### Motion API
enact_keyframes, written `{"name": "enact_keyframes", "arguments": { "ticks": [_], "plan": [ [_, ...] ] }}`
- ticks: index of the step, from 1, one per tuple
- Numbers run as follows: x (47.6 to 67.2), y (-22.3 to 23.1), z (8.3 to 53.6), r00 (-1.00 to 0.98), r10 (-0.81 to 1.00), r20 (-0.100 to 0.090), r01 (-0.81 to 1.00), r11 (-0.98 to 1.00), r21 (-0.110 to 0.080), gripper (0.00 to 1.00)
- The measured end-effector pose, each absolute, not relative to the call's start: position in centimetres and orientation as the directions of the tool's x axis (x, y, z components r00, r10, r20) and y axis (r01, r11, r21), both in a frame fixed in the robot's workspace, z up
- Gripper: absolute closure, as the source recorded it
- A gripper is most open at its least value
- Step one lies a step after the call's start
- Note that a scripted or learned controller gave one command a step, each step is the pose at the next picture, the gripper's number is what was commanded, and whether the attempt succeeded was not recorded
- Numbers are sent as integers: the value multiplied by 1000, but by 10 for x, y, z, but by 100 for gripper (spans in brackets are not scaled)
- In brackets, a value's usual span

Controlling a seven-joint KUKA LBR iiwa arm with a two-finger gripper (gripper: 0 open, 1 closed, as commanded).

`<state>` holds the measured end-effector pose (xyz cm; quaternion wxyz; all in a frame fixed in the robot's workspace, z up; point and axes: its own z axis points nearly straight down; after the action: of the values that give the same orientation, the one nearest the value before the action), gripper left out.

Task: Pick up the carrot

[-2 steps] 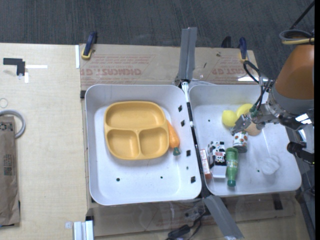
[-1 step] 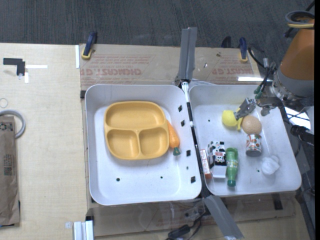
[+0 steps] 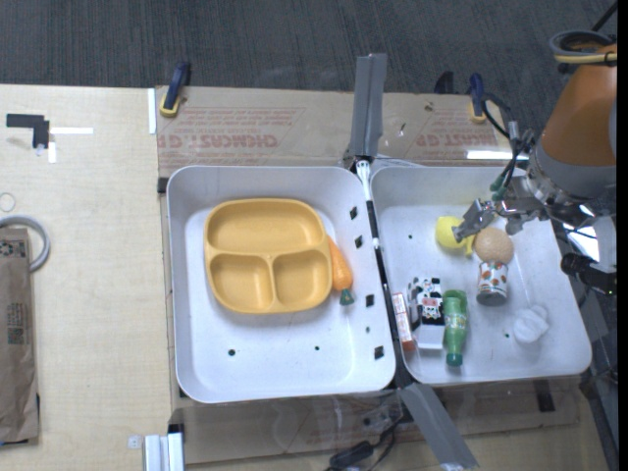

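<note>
Carrot [image 3: 340,267] position is the left bin [image 3: 186,292], against the right-hand edge of the yellow divided plate [image 3: 267,255], with the bin's right wall a short way beyond it. Its long axis runs roughly from the far side of the bench toward the near side, tilted slightly, and the small green top points toward the near edge. The gripper [image 3: 478,218] sits in the right bin [image 3: 564,346], over the far part of that bin, just beside a yellow ball-like item [image 3: 449,233] and close above a tan round object [image 3: 494,244] and a small printed can [image 3: 493,283]. Whether the gripper is spread or closed cannot be told at this resolution; nothing is seen held in it. The carrot therefore lies to the camera view's left of the gripper and slightly nearer the bench's front edge, across the divider between the two bins and well apart from the tool. The single arm enters from the view's right, so the reach must cross the right bin and the shared bin walls before descent. Judged from this layout, the pick has not begun. A grasp across the carrot's narrow width looks most suitable, with the closing direction set crosswise to the long axis. The plate rim touching the carrot leaves little clearance on that side, which is a likely cause of a missed or glancing grasp. A green bottle [image 3: 454,327] and a cow-print box [image 3: 428,305] lie in the near part of the right bin, clear of the direct path.
</note>
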<state>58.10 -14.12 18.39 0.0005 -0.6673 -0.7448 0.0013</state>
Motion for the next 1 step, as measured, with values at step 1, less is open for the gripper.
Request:
{"name": "enact_keyframes", "arguments": {
  "ticks": [1],
  "plan": [
    [554, -148, 162, -45, 999, -1, 999, 45, -3, 0]
  ]
}}
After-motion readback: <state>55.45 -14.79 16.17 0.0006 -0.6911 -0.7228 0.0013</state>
